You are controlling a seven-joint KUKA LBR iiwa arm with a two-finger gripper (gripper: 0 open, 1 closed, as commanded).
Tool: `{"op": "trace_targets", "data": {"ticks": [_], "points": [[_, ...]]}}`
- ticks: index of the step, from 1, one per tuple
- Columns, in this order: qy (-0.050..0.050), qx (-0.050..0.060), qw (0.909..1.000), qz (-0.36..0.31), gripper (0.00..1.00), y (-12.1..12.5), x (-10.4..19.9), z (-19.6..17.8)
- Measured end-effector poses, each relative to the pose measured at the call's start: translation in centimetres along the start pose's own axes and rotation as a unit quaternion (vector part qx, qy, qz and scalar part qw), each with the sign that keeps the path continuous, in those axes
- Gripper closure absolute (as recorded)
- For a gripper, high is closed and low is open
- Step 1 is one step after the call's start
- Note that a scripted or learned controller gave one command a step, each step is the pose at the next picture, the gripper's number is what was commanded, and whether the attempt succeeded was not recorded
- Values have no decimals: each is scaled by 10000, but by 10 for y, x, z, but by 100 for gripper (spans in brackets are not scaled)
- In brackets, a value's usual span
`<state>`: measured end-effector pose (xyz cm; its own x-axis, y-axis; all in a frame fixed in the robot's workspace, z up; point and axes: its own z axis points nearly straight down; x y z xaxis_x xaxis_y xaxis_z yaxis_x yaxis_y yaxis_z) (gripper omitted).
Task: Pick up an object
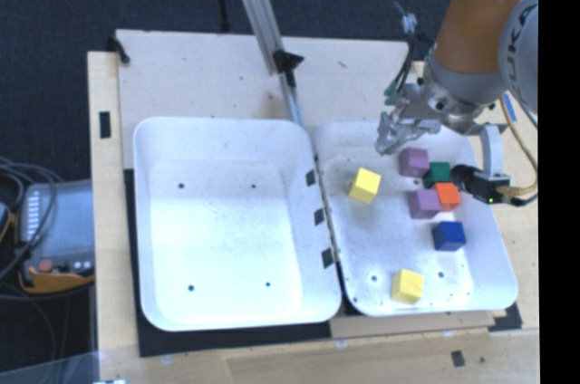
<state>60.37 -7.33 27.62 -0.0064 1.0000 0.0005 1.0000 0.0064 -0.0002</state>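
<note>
The tool [391,138] hangs over the right bin's [362,296] far edge, with nothing visibly between its fingers; whether it is open or closed cannot be told. A purple cube [414,161] lies just beside it, a yellow cube [365,186] nearby.

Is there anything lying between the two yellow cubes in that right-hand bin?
No. In the camera view, only bare white bin floor separates the upper yellow cube from the lower yellow cube.
</note>
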Motion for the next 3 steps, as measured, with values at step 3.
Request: {"op": "trace_targets", "data": {"ticks": [3], "points": [[4, 20, 10000, -2, 100, -17, 151, 18]]}}
